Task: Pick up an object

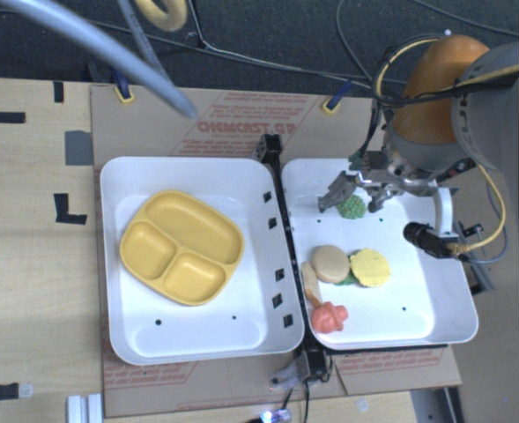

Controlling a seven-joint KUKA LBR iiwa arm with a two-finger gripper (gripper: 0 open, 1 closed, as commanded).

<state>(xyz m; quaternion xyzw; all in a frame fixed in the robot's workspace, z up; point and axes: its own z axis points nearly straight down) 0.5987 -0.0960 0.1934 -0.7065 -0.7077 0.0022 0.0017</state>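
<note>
The left bin (pixel 118 263) holds a yellow divided plate (pixel 181 247). In the right bin (pixel 418 324) lie a red toy (pixel 329 317), a tan disc (pixel 330 263) and a yellow disc (pixel 370 268). Further back, the gripper (pixel 357 192) hangs with fingers spread astride a green toy (pixel 353 207). The grasp seems imminent: next, close and lift.

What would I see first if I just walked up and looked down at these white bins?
Probably the big yellow divided tray, lying alone in the left bin. Next, the grey arm with its orange band reaching in from the right, its hand right over a small green toy in the right bin. Nearer the front sit a tan round piece, a yellow round piece and a pink-red lump.
</note>
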